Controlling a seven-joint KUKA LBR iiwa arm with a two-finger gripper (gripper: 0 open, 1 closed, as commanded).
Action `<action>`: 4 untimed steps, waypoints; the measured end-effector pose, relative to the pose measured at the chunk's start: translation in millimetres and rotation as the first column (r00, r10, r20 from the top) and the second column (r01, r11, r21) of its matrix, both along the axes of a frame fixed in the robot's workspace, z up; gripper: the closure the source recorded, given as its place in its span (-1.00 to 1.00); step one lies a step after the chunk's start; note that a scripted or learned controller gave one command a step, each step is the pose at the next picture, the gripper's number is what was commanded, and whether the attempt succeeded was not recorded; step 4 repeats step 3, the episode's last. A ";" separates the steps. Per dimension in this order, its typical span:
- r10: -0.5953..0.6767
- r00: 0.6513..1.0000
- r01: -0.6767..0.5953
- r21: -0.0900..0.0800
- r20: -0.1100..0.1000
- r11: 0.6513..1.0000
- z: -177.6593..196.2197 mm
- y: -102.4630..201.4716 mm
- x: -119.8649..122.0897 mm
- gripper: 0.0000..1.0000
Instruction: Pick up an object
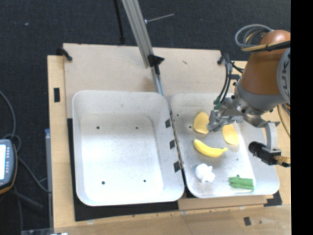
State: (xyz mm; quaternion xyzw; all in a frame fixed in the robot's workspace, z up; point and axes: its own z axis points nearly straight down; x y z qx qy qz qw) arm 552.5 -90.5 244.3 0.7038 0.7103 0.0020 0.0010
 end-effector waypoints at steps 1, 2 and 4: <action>-0.002 1.000 0.002 -0.001 -0.004 1.000 -10.4 51.2 4.9 1.00; -0.003 1.000 0.003 0.000 -0.005 1.000 -16.9 98.8 5.4 1.00; -0.002 1.000 0.002 0.001 -0.003 1.000 -7.1 143.6 12.1 1.00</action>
